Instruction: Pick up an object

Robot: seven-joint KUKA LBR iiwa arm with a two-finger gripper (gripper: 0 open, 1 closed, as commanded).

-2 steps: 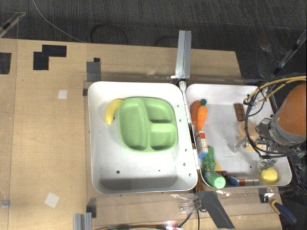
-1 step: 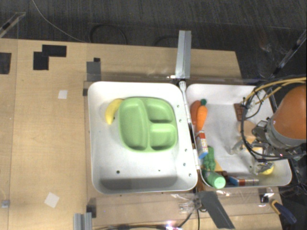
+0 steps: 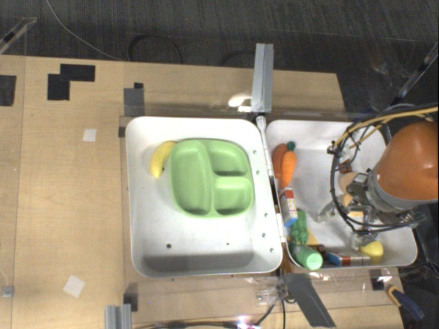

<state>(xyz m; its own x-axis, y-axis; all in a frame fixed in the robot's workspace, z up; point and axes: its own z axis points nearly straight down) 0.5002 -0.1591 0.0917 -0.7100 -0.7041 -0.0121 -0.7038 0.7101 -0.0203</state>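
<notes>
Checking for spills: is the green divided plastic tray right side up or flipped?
Right side up: the green divided plastic tray shows its three hollow compartments facing the camera.

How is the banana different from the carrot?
The banana is yellow and curved, while the carrot is orange, straight and tapered, with a green top. The banana lies in the left bin, tucked against the green divided plate; the carrot lies in the right bin, along the wall between the bins, above a row of other small things. Both are long, thin toy foods lying flat.
</notes>
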